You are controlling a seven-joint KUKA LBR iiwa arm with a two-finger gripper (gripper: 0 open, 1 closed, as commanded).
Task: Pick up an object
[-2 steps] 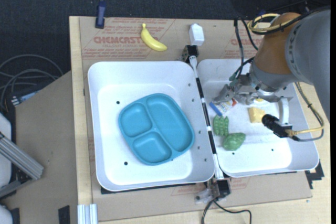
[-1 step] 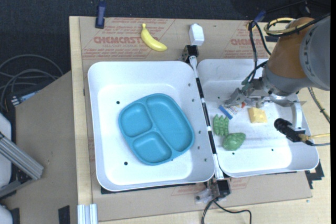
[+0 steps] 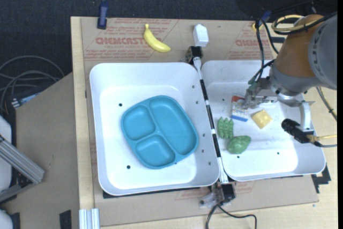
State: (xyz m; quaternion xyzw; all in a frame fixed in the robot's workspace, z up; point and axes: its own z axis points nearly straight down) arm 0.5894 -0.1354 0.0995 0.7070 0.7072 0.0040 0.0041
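While my gripper (image 3: 252, 98) hangs low in the right bin (image 3: 300, 161), just above a small red and white card (image 3: 239, 111), I cannot tell its state.

Glossy blue plastic plate (image 3: 158, 130) in smooth white plastic bin (image 3: 107, 88); matt printed cardboard covers the worktop (image 3: 128, 35).

The arm (image 3: 313, 53) is cut off by the right edge, the gripper's (image 3: 256, 98) fingertips are too small to be made out, and the card (image 3: 239, 110) is partly covered by it.
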